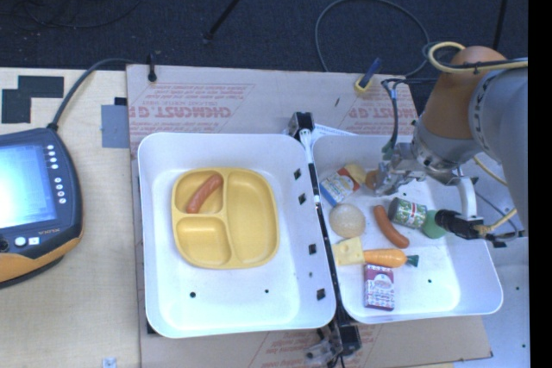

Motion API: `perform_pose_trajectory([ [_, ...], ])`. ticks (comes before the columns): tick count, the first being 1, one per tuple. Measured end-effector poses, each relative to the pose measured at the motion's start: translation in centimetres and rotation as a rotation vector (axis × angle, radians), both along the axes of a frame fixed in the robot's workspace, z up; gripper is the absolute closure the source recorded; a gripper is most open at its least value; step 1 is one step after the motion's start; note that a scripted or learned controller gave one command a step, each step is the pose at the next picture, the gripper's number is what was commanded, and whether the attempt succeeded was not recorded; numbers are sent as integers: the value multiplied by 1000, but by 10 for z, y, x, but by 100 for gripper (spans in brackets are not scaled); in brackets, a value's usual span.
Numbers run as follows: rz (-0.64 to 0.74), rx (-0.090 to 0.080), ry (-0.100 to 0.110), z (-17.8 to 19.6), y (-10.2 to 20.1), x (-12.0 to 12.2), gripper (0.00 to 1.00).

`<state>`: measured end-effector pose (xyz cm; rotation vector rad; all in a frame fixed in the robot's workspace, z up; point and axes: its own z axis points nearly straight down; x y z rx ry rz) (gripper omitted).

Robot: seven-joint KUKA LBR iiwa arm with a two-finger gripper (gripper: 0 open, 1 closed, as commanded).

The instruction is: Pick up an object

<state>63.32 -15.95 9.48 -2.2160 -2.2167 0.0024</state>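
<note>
Here the gripper (392,177) sits low over the far part of the right bin (483,293). Its metal tips blur into the clutter beneath them, so I cannot tell how wide it stands or whether it has caught anything.

Just to its left lie a small packet (338,184) and a yellow piece (355,174). Just nearer than the tips is a red sausage (390,226), and to the right of that a green-capped bottle (417,215) on its side. Nearer and to the left sit a pale round ball (348,220) and a cheese wedge (348,252), then a toy carrot (387,258) and a red carton (379,286) nearest of all. The left bin (224,306) holds a yellow divided plate (241,228) with a second sausage (203,193) in its far-left compartment.

To do this step well, I judge the arm should commit to one item. The things under the tips crowd each other, so centring on one piece before closing, then lifting straight up, should avoid a glancing pinch.
</note>
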Motion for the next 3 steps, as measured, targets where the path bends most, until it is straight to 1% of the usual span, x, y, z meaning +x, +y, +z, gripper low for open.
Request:
perform_pose_trajectory([
  [1,0,0,1,0,0,0,0],
  [2,-4,-3,-4,-8,23,-47,0],
  [3,-7,1,-1,1,21,-46,100],
])
